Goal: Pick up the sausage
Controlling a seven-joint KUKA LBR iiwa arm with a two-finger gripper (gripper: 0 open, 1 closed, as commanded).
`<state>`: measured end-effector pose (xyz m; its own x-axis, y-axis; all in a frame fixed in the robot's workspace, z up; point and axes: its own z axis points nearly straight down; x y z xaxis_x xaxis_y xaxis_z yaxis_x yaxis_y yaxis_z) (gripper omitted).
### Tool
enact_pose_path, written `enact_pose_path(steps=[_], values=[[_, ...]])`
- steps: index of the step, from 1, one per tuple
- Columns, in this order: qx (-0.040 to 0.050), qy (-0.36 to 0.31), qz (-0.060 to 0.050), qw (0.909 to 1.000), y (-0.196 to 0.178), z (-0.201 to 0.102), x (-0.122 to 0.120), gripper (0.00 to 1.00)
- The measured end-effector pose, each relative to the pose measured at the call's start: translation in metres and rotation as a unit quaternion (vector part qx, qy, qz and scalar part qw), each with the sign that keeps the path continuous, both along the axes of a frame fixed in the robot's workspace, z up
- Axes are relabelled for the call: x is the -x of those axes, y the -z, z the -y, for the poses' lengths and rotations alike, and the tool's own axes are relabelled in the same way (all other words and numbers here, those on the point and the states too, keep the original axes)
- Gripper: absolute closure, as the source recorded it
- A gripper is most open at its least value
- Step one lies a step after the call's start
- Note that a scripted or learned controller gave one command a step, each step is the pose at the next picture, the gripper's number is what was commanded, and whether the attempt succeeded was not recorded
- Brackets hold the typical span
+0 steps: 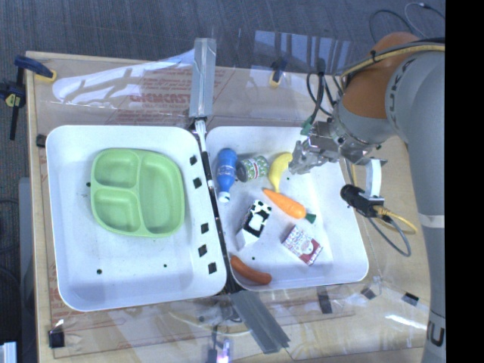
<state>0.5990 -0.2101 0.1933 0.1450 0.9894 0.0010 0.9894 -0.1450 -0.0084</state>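
The sausage (250, 271), reddish brown, lies at the front left corner of the right bin (349, 262). My gripper (304, 162) hangs over the back of that bin, just right of a yellow lemon (278, 169), far from the sausage. Nothing shows between its fingers.
The right bin also holds a blue bottle (225, 171), a small green-labelled can (255, 167), an orange carrot (286, 203), a black and white carton (255, 221) and a red packet (302, 245). The left bin (68, 271) holds a green divided plate (138, 192). A black cable (372, 205) hangs at the right.
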Motion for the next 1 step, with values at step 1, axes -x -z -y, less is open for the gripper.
enact_pose_path(steps=[1], values=[[0.0010, 0.041, 0.000, 0.9991, 0.1036, -0.0936, 0.0211, 1.00]])
